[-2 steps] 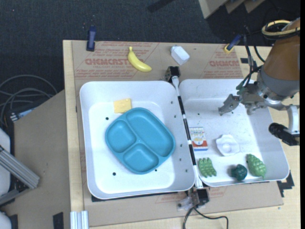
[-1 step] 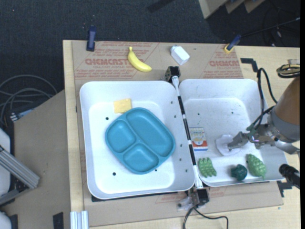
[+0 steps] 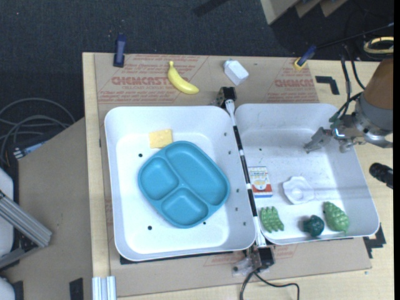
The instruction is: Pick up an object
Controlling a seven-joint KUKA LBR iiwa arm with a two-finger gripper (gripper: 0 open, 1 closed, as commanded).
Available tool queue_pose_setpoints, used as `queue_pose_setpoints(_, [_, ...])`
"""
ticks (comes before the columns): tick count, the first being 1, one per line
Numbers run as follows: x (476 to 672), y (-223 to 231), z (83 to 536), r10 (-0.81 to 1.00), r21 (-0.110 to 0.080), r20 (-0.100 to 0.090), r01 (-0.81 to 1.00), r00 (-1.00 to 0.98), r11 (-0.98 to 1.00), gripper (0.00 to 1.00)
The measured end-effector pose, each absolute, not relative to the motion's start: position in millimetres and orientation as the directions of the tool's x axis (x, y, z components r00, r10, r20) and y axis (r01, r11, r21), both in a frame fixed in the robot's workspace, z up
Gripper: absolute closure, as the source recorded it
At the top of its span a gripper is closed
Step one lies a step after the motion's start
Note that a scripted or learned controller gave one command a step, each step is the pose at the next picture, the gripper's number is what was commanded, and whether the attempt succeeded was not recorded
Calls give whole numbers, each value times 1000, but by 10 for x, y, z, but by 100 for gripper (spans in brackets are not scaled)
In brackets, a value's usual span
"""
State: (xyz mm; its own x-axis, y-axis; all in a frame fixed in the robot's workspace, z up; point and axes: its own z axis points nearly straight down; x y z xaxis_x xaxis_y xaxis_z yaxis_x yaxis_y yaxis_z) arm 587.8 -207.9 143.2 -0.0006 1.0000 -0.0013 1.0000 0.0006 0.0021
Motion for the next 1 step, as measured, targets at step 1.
queue_pose_setpoints(1, [5084, -2197, 841, 1000, -3, 9, 1000, -3, 3, 0])
